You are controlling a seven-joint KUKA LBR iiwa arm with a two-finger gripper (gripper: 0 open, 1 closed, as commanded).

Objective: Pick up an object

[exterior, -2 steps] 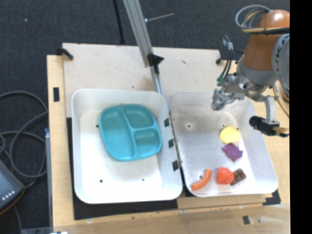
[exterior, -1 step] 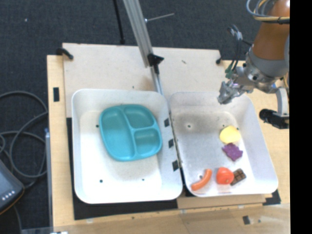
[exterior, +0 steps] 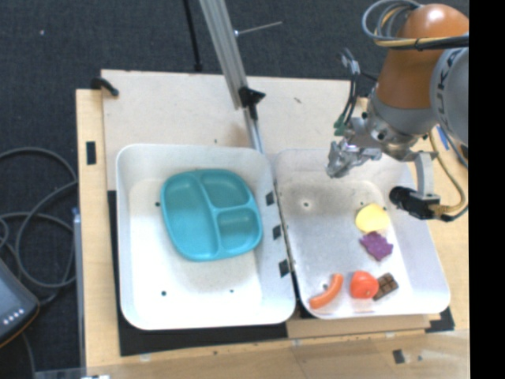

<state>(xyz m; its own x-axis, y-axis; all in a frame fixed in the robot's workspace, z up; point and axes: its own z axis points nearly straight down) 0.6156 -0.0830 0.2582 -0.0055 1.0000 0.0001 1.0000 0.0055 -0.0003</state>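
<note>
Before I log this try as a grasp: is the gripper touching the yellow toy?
Apart. The camera view shows the gripper near the right bin's far edge, with bare white floor between it and the yellow toy.

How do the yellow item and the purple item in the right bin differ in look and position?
The yellow item is smooth, rounded and pale, while the purple item looks lumpy and dark. The yellow item appears somewhat larger than the purple item. The yellow item lies nearer the gripper; the purple item sits just below it in the view. Both rest loose on the floor of the right bin, close together.
</note>
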